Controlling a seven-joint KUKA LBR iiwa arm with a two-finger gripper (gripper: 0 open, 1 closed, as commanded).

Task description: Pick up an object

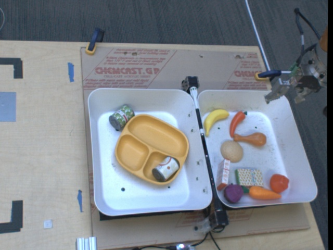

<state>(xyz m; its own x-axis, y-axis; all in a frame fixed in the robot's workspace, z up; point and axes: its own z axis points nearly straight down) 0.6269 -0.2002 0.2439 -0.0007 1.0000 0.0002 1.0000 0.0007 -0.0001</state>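
Carrot (264,193) near front of right bin (299,155); jaws (283,90) above back rim, state unclear.

Both bins, left (99,139) and right (296,155), look like smooth, slightly glossy white plastic, and the yellow tray (148,134) in the left one has the same smooth plastic sheen. The toy foods in the right bin, such as the banana (213,120) and tomato (279,182), look like shiny plastic, while the two cans (121,117) (166,168) carry printed paper-like labels. The surface (41,150) is pale matt wood, with a matt brown printed board (156,69) under the bins and dark, rough carpet (156,9) on the floor beyond.
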